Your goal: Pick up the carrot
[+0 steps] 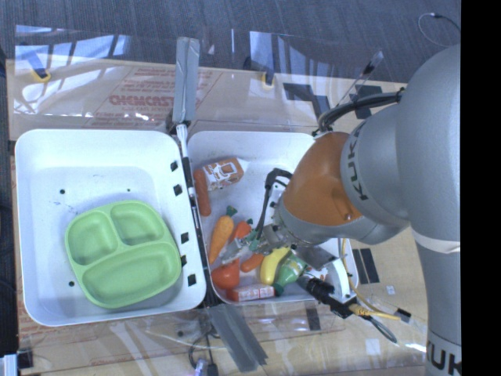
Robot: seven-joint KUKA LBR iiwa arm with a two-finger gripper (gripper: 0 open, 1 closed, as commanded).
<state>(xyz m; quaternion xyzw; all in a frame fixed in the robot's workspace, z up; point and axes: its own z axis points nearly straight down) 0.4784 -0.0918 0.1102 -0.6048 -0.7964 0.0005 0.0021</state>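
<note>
The carrot (220, 239) is orange with a green top and lies slanted in the right bin (258, 141), near its left wall. A smaller orange piece (243, 229) lies just to its right. My gripper (258, 244) hangs low over the pile of toy food, just right of the carrot, and the orange band and grey wrist cover most of it. Nothing can be seen held between its fingers.
In the right bin lie a bread packet (223, 172), a brown sausage (203, 191), a red tomato (226, 276), a yellow piece (270, 265), a green piece (289, 272) and a red-and-white packet (252, 293). The left bin (47, 163) holds a green divided plate (124, 253).
</note>
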